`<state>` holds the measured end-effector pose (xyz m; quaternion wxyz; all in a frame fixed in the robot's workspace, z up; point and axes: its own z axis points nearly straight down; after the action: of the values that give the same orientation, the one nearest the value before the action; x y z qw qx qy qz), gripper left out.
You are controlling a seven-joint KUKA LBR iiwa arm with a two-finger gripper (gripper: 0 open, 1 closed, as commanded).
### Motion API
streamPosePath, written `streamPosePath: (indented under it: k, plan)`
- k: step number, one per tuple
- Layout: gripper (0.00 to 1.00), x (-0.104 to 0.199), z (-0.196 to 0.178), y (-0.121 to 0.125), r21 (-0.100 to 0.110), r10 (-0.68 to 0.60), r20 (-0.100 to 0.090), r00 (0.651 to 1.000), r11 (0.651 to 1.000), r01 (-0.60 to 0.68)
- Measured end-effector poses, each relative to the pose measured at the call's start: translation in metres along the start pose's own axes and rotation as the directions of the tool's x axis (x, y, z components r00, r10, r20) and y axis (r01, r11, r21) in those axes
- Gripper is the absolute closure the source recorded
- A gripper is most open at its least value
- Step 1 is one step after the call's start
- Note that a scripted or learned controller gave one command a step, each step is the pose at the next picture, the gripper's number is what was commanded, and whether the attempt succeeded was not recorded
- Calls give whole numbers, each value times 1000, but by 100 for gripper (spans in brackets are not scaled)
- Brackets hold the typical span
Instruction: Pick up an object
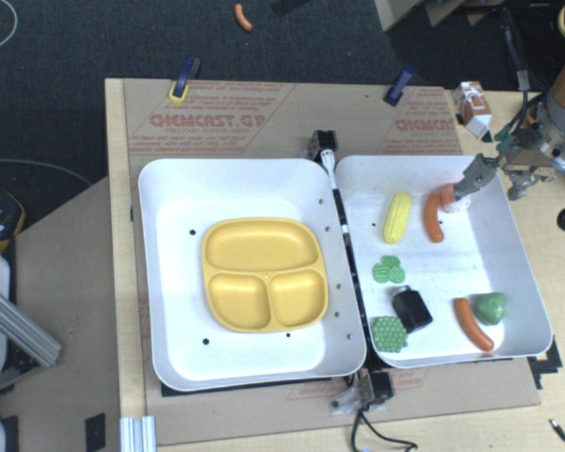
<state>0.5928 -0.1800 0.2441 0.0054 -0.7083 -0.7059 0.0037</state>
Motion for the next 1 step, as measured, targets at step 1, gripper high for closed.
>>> streamPosePath:
  k: [1]
  plan:
    - [0, 1, -8, 2, -14, -3, 3, 1000, 1000, 3]
